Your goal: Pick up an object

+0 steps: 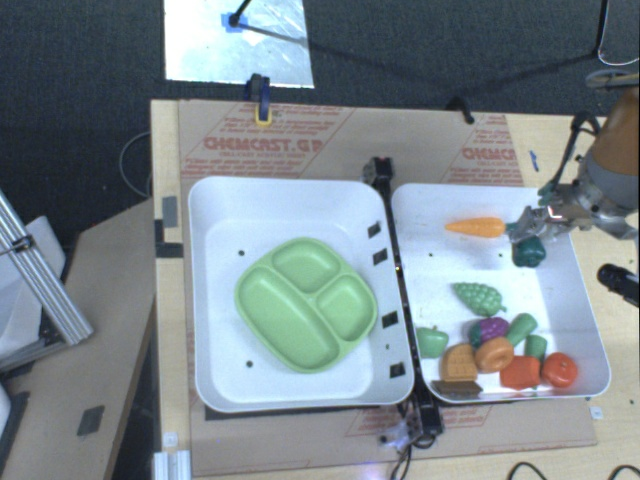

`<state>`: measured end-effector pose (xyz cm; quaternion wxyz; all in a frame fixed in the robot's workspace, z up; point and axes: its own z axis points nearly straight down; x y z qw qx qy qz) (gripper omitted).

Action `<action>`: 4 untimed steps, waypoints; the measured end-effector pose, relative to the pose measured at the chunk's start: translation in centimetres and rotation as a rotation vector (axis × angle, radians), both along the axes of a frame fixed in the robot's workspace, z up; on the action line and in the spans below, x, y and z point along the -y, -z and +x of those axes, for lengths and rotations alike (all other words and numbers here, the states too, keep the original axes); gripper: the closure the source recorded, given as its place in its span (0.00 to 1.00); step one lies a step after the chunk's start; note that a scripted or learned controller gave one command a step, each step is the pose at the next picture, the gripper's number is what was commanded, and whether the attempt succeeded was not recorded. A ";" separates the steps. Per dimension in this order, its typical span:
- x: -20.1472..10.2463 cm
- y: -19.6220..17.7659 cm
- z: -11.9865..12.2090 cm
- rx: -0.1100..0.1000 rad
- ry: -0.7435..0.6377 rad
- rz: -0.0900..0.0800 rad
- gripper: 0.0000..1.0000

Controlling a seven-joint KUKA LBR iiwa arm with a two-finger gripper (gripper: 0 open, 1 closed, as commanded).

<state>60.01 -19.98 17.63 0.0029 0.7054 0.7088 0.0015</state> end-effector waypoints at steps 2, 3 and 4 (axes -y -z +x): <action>-4.9 -6.1 0.4 -0.003 -0.004 0.003 1.00; -9.3 -5.3 0.4 -0.005 -0.003 0.003 1.00; -15.6 -5.0 0.9 -0.005 -0.005 0.003 1.00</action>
